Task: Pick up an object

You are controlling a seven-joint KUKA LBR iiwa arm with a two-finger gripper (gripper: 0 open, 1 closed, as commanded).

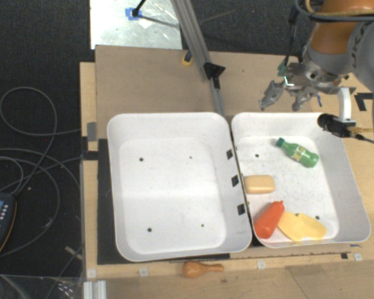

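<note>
Arm: grey KUKA arm with an orange band (346,17) reaches in at 1 o'clock, above the bench's far edge.
Gripper: two-finger gripper (285,98) hangs with its jaws spread apart and nothing between them, just beyond the right bin's far rim.
Right bin: shallow white plastic tray (346,167) at 3 o'clock.
Contents: small green plastic bottle (297,152) near the far side; pale tan rounded block (259,184) by the left wall; red-orange tapered toy (268,219) touching a flat yellow piece (302,227) at the near edge.
Left bin: matching shallow white tray (168,185) at centre.
Bench: brown wooden pear-shaped object (202,268) at 6 o'clock, outside both bins.
</note>
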